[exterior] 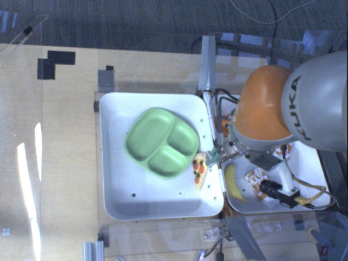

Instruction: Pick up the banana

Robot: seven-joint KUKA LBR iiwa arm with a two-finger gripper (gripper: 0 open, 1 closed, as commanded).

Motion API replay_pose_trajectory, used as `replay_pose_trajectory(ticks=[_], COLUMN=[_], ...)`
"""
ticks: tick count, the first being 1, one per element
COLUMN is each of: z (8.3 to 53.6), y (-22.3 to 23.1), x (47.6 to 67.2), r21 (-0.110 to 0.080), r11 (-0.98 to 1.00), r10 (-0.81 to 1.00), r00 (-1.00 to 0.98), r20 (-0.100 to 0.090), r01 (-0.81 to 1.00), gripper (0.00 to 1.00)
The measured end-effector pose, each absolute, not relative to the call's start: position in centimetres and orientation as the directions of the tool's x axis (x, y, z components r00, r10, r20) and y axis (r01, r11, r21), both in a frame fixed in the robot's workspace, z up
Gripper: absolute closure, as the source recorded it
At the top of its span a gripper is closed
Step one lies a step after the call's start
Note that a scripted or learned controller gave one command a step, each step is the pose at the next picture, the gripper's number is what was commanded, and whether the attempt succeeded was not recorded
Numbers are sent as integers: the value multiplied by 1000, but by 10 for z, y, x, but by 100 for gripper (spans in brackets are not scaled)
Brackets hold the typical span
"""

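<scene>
Seen from above, at a slant. Grey arm [321, 99] reaching in from the right, bent over the right bin [321, 167], its orange band [263, 110] bulging above the wrist. Gripper [217, 156] hanging low beside that bin's left wall; impossible to tell how it is set. Banana [234, 182] lying in the right bin, against its left wall, just below and right of the gripper, not visibly held. Small packet [254, 177] just right of the banana. To the left of that bin, the left bin [117, 200], holding a green three-part plate [162, 140] and a slice of toy pizza [199, 170] by its right wall. Pale wooden bench [49, 145] beneath; dark carpet [136, 15] beyond, with a looping cable [272, 18].
</scene>
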State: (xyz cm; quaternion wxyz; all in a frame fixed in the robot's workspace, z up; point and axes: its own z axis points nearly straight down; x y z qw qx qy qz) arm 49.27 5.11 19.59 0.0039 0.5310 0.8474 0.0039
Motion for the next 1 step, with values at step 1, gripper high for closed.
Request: replay_pose_trajectory(ticks=[1], z=[196], y=[51], x=[493], r21=[11], r11=[436], r10=[900], r00=[-436], r20=[-3], r01=[900], gripper=[0])
